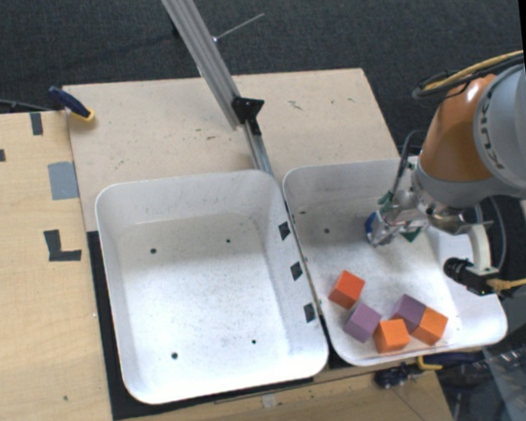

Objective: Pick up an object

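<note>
At the near edge of the right bin: five blocks lie clustered on its floor.
Nearest blocks: an orange cube [391,335] sits between a purple block [361,321] on its left and another orange cube [432,325] on its right, all touching or nearly so.
Second purple block [410,310]: just behind that row, against the right-hand orange cube.
Lone orange cube [348,289]: a little farther up and left, apart from the cluster, tilted to the bin's edges.
Right bin [317,184]: white, shallow, its left wall touching the left bin [185,190].
Gripper [388,229]: hangs over the right bin's middle, farther back than all the blocks and apart from them; whether it is released or clenched I cannot tell, and no block shows in it.
Arm [481,137]: grey with an orange band, entering from the right.
Farthest: a metal rail [202,47] slants across the bench [187,119] behind the bins.
</note>
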Motion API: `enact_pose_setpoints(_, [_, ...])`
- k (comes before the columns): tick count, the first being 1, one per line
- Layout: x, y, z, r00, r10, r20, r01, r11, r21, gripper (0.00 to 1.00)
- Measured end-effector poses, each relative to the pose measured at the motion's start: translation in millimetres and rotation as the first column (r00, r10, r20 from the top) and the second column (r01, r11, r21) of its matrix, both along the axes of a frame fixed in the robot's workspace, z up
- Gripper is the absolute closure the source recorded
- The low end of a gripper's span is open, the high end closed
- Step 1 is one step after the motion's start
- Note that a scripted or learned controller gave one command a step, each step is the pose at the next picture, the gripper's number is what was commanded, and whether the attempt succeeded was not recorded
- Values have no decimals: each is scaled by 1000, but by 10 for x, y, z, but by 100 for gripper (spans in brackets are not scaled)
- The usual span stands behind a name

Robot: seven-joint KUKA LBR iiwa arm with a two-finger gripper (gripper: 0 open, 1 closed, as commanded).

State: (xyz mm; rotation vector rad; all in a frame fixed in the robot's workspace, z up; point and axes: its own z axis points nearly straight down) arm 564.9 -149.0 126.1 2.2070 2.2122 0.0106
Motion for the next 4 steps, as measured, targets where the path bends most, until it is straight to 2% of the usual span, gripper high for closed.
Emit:
enact_pose_setpoints(1, [36,-32,430,1000,-1,-14,1,1000,6,100])
enact_pose_setpoints(2, [48,-31,960,1000,-1,-12,1,1000,6,100])
enact_pose_setpoints(4, [219,915,1045,1000,4,-18,-3,1000,8,100])
